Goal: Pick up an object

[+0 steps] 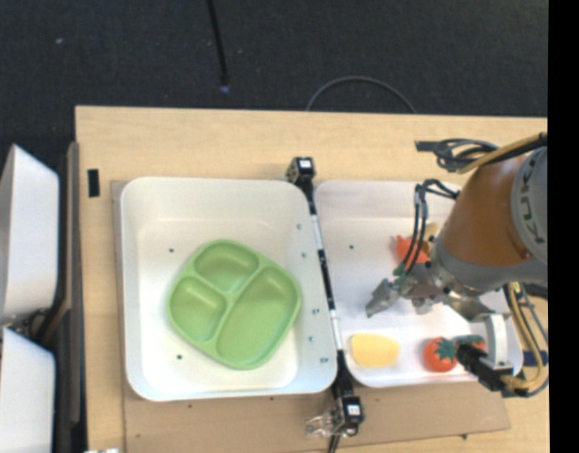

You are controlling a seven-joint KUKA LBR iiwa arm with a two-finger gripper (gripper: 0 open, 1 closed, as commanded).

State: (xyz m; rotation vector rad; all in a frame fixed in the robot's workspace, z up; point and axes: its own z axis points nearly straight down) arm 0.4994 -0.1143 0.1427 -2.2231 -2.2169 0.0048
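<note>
The grey two-finger gripper [391, 293] hangs over the right white bin [365, 206]; whether it is open or closed, I cannot tell. That bin holds one yellow rounded block [374, 350], one red tomato-like toy [440, 354] and one part-hidden orange object [405, 247]. One green divided plastic plate [235, 303] lies in the left white bin [157, 206].

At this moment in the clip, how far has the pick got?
Done: the grey arm's end effector is inside the right white bin. In hand: nothing visibly. It hangs above the bin floor beside the pale yellow rounded object. Left: closing on an object and lifting; the red tomato-like toy and an orange piece lie untouched.

Orange toy [404, 247] half-hidden behind arm [488, 225], tool fingers [382, 297] blurred — unclear
</note>
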